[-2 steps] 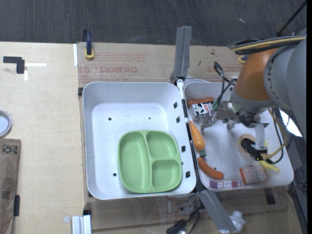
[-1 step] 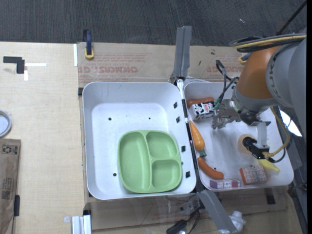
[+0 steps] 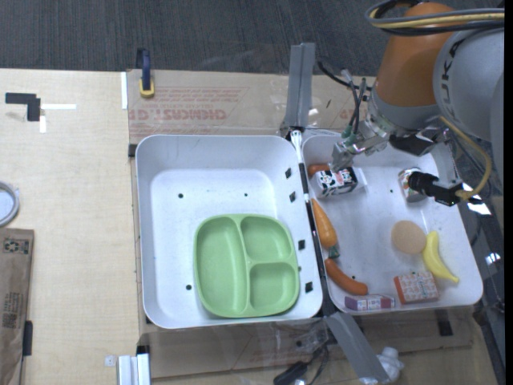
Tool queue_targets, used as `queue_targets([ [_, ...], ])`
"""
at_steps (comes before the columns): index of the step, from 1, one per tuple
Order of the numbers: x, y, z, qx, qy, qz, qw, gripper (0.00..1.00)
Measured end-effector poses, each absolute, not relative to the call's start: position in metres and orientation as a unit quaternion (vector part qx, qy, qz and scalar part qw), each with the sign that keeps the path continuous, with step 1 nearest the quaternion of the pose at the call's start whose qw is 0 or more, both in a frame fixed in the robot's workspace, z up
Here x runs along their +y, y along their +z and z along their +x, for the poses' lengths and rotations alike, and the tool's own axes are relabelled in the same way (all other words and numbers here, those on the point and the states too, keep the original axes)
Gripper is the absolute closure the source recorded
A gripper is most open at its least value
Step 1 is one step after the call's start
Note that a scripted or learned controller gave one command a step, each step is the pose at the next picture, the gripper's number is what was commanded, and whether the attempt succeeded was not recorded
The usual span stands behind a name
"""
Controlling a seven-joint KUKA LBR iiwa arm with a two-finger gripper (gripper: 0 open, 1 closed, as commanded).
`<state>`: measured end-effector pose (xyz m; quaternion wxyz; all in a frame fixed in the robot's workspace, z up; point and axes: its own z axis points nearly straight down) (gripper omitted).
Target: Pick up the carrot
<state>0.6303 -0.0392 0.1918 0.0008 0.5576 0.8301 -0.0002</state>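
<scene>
A: We've got the grey arm w/ the orange band [image 3: 417, 46] reaching in from the upper right of frame, its metal two-finger gripper [image 3: 353, 152] hovering over the top left corner of the right-hand white bin [image 3: 469, 239]. Whether the gripper is open or closed, we cannot tell; nothing visibly sits in it.

B: And the target?

A: The long orange carrot w/ a dark green stub end [image 3: 324, 224] lies along the right bin's left wall, centre frame, tip toward the top, just below the small black-and-white milk carton [image 3: 337, 181].

B: Risks, as we judge them?

A: Several. The carrot hugs the wall, so a finger could strike the rim instead of sliding alongside. The carton is right under the gripper and could get grabbed or shoved first. A second orange item, a shorter curved one [image 3: 346, 277], lies just below the carrot and may be mistaken for it.

B: Look of the carrot itself?

A: Smooth, glossy, tapered, prob. plastic; we'd expect it to roll or slip from a loose pinch.
</scene>
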Motion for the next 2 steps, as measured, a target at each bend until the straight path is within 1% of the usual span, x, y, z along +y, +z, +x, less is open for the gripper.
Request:
queue_targets([
  [1, -0.032, 0.192, 0.643, 0.919, 0.0002, 0.394, 0.002, 1.00],
  [2, -0.003, 0.192, 0.643, 0.984, 0.0002, 0.181, 0.001, 1.00],
])
